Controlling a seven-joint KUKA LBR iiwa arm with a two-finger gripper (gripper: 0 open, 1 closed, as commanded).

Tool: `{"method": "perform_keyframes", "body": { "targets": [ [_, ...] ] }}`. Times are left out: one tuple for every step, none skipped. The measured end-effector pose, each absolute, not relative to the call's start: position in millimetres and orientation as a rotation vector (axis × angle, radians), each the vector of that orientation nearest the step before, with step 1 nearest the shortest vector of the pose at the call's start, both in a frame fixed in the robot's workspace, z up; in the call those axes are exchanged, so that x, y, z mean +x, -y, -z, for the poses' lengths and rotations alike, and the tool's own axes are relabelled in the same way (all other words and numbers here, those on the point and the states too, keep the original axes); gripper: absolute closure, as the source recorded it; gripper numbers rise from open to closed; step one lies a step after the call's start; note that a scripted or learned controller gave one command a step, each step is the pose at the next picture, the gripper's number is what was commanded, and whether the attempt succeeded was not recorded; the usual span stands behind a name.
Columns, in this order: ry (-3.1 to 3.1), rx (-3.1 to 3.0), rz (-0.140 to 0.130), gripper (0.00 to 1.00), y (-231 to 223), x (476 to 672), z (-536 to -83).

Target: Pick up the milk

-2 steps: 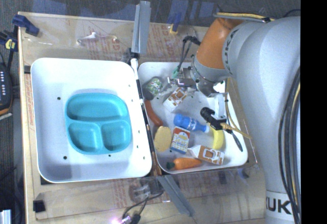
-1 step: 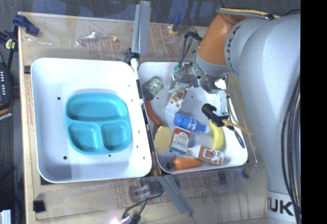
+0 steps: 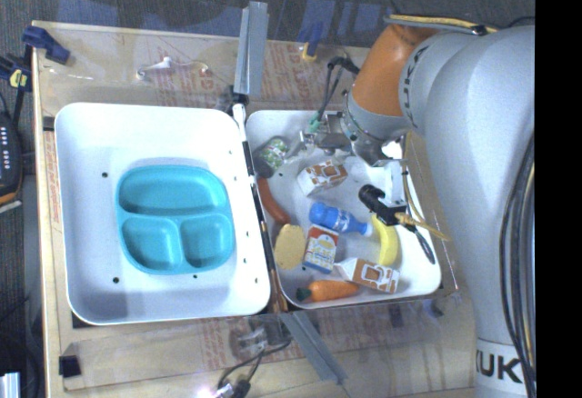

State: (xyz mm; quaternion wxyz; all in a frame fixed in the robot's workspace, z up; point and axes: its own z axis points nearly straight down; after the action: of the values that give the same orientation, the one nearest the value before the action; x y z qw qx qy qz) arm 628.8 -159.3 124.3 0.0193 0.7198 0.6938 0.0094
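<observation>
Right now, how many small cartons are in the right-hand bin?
3: one carton near the hand, one next to the blue bottle, one beside the carrot. The arm may hide others.

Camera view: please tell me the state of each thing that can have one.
gripper: over the far end of the right bin, gripping nothing I can see
white carton: lying flat near the gripper, not lifted
blue bottle: lying on its side
orange carton: lying flat
banana: unpeeled, lying flat
blue tray: right way up, flat in the left bin
</observation>
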Motion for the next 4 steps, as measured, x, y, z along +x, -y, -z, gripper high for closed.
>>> {"method": "perform_keyframes", "body": {
  "targets": [
    [-2.087,2.306,-0.036,0.00,180.0,615.7,-110.8],
    [-2.090,2.297,-0.042,1.00,179.1,618.3,-125.1],
    [-2.091,2.298,-0.040,0.00,179.2,617.8,-124.4],
    [-1.931,2.450,-0.037,0.00,195.8,627.0,-110.6]
  ]
}}
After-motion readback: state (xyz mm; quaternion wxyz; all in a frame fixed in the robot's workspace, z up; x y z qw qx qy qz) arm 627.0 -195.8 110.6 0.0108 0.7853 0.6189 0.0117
